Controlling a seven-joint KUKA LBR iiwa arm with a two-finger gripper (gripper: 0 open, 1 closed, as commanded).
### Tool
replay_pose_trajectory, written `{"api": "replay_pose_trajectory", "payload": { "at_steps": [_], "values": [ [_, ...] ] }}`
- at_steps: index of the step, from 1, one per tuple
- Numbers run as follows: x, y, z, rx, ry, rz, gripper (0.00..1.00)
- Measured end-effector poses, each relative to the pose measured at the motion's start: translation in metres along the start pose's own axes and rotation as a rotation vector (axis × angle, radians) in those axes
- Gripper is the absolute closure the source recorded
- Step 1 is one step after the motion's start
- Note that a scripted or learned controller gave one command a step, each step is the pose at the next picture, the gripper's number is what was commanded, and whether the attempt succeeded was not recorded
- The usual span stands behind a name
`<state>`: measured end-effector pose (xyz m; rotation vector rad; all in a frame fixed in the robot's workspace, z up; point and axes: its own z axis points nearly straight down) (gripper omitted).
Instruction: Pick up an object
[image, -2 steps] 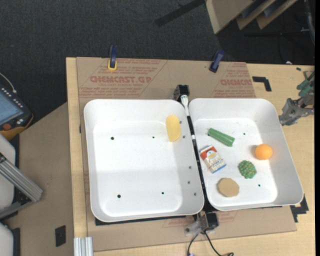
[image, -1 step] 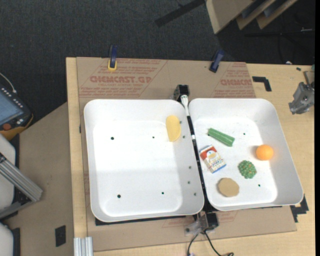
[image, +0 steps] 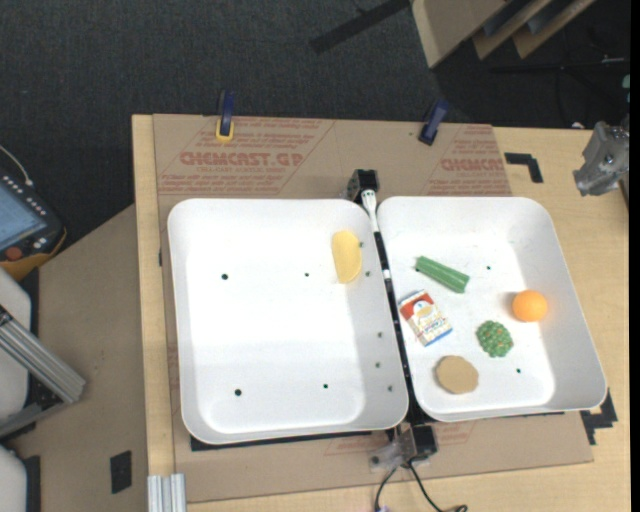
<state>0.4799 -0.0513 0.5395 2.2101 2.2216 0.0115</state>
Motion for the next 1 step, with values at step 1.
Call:
{"api": "replay_pose_trajectory", "payload": {
  "at_steps": [1],
  "values": [
    [-0.0312,-0.0007,0.0044,0.008,-0.002,0.008,1.00]
  ]
}}
